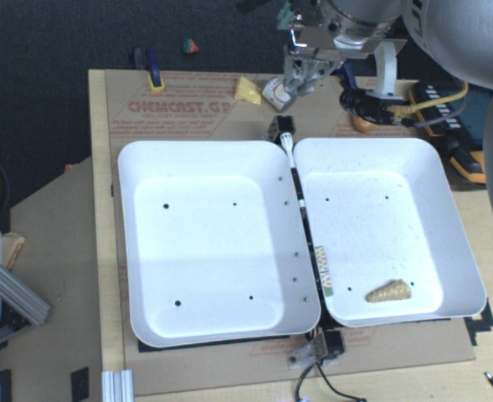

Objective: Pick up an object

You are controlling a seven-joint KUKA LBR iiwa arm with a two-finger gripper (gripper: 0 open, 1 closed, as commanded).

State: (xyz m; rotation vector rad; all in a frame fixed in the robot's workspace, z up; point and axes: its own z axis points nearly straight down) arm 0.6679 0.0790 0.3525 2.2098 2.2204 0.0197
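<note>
Camera view: the gripper [299,74] hangs above the bench beyond the bins' far edge, clasping a small white-grey object [276,93] between its fingers; a tan, ridged object [388,291] lies in the right bin [447,224], near its front edge; left bin [137,224] alongside.

Brown bench board [187,107], 2 white bins touching, left bin [208,162], right bin [372,153], yellow scrap [248,91] behind
</note>
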